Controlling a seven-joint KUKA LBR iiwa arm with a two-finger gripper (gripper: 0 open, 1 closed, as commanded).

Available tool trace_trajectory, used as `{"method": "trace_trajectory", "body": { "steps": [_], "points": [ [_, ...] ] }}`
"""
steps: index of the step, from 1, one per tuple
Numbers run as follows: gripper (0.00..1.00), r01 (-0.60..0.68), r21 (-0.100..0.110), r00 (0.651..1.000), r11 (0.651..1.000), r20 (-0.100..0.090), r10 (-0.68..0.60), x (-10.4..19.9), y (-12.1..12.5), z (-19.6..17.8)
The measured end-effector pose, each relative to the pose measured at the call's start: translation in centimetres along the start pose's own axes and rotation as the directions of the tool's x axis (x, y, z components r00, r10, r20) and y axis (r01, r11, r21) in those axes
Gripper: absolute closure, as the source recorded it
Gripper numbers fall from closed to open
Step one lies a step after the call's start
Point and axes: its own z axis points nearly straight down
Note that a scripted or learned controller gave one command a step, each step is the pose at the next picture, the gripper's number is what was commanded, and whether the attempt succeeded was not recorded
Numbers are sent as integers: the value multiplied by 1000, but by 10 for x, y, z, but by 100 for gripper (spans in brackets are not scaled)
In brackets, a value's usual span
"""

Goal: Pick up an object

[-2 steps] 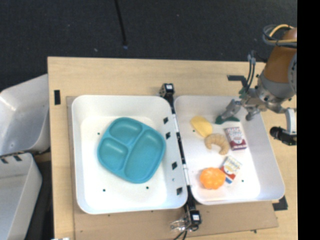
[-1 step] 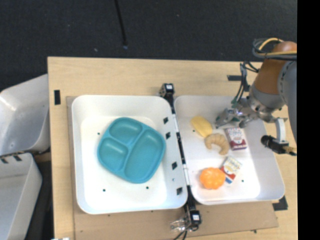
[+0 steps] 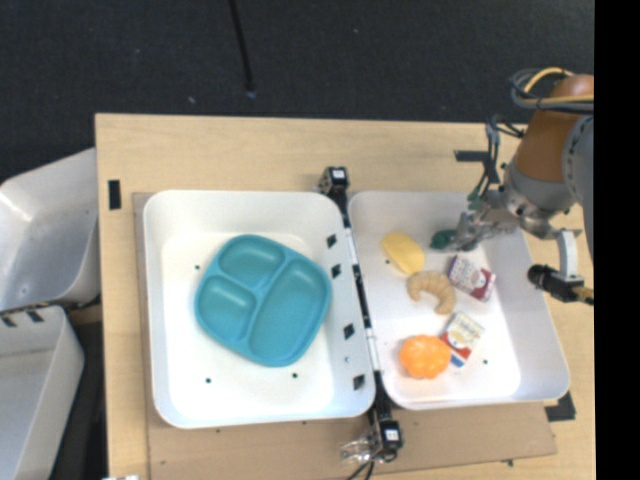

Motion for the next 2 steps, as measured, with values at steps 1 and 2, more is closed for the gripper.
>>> {"method": "trace_trajectory", "body": {
  "steps": [1, 2],
  "points": [
    [100, -2, -4, 1000, 1000, -2, 2, -4, 9, -63],
    [100, -1, -3, 1000, 1000, -3, 1, -6, 10, -118]
  ]
}}
